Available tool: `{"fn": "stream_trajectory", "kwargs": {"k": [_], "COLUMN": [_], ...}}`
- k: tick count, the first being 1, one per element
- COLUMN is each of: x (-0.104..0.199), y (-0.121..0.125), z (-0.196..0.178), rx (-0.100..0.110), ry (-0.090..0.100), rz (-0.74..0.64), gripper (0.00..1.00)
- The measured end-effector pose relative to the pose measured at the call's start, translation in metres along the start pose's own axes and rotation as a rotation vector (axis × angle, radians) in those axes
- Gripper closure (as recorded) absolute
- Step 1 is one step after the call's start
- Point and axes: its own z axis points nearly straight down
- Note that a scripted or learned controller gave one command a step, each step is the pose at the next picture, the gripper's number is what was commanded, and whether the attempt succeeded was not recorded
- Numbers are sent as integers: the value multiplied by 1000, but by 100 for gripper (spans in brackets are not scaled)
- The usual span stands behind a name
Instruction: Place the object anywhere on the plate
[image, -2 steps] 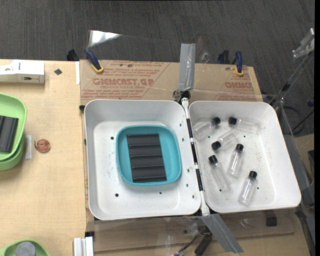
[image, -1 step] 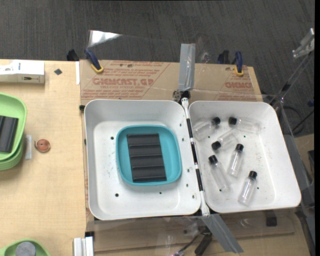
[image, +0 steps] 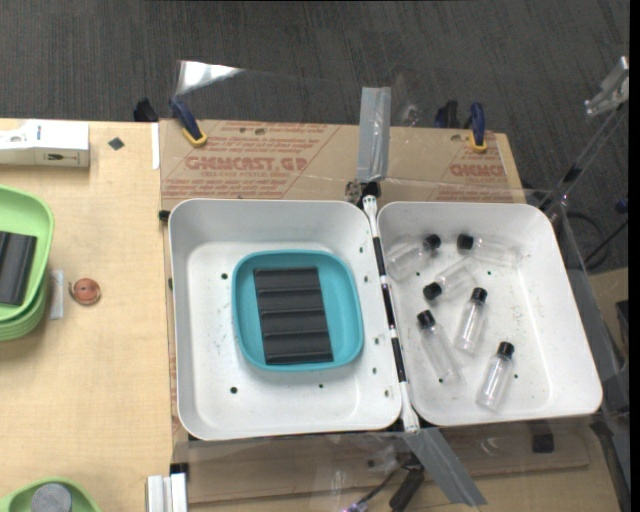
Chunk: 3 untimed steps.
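Bench (image: 90, 400): pale wood, with two white bins side by side at its right part, rims touching.
Left bin (image: 200, 390): carries the plate, a little toward its back-left.
Plate (image: 345, 300): teal, square with rounded corners, lying flat.
Block (image: 292, 315): black, ribbed, lying on the plate and covering most of its floor; a teal margin shows all round it.
Right bin (image: 560, 380): carries the vials, loose, none standing.
Vials: six as far as I can count, clear with black caps.
Back pair: one (image: 408, 258) near the bin's back-left corner, one (image: 488, 250) just right of it, caps close together, bodies pointing apart.
Middle pair: one (image: 450, 277) slanted, one (image: 470, 322) just right of it, cap toward the back.
Front pair: one (image: 436, 350) by the left wall, one (image: 494, 378) nearer the front-right, well apart.
Vials and plate: apart, in different bins; none lies on the plate.
Claw: cannot tell how far open it is, nor whether it has hold of anything.
Cardboard (image: 260, 160): printed sheet under the bins' back edge, held by clamps (image: 187, 125).
Tape (image: 373, 130): grey strip running back from the seam between the bins.
Left edge of bench: green dish (image: 30, 215) with something dark in it; small brown disc (image: 86, 291) just beside it.
Back-left corner: white box (image: 45, 145).
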Motion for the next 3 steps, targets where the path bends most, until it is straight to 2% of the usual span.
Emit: {"fn": "stream_trajectory", "kwargs": {"k": [3], "x": [0], "y": [0], "z": [0], "rx": [0], "ry": [0], "rz": [0], "gripper": [0]}}
